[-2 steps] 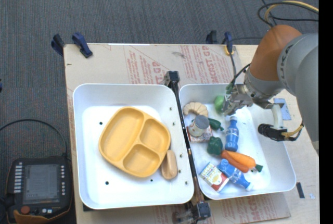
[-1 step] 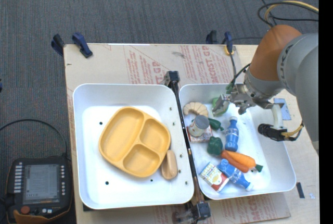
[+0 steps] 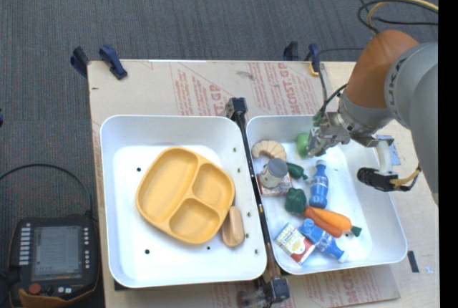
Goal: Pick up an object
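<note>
My gripper (image 3: 317, 144) hangs low over the far part of the right bin (image 3: 383, 224), right beside a small green round object (image 3: 303, 145) that its body partly covers. Whether they touch I cannot make out. Close by in that bin lie a croissant (image 3: 268, 149), a small can (image 3: 273, 173), a dark green pepper (image 3: 295, 200), an upright blue bottle (image 3: 319, 185), a carrot (image 3: 329, 220), a second blue bottle (image 3: 322, 240) and a juice carton (image 3: 294, 242).
The left bin (image 3: 118, 149) holds a yellow divided plate (image 3: 186, 193) with a tan bread roll (image 3: 233, 226) beside it. Clamps (image 3: 111, 59) grip the board's far edge. A pendant (image 3: 50, 256) sits at lower left.
</note>
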Controlling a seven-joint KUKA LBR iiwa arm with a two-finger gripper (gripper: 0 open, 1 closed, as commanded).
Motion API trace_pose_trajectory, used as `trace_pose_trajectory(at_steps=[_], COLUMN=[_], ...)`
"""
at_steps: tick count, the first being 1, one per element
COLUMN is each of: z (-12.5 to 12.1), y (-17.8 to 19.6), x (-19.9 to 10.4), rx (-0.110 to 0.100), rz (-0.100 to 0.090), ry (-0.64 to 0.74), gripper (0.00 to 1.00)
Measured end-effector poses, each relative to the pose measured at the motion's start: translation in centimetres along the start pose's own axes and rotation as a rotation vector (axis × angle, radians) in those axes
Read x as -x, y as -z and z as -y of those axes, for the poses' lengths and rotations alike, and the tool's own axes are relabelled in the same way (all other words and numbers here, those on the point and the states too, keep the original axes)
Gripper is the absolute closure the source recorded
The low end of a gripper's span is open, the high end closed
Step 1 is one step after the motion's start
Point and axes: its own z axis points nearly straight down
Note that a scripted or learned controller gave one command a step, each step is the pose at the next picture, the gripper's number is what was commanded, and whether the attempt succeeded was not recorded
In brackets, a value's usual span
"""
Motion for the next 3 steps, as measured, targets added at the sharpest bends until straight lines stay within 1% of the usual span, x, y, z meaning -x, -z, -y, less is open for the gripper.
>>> trace_pose_trajectory(at_steps=[1,2,3], z=[0.0,0.1,0.1], y=[0.0,-2.1,-1.1], x=[0.0,-3.3,-3.3], rx=[0.000,-0.001,-0.003], rz=[0.000,0.000,0.000], ry=[0.000,-0.001,-0.001], gripper=[0.00,0.00,1.00])
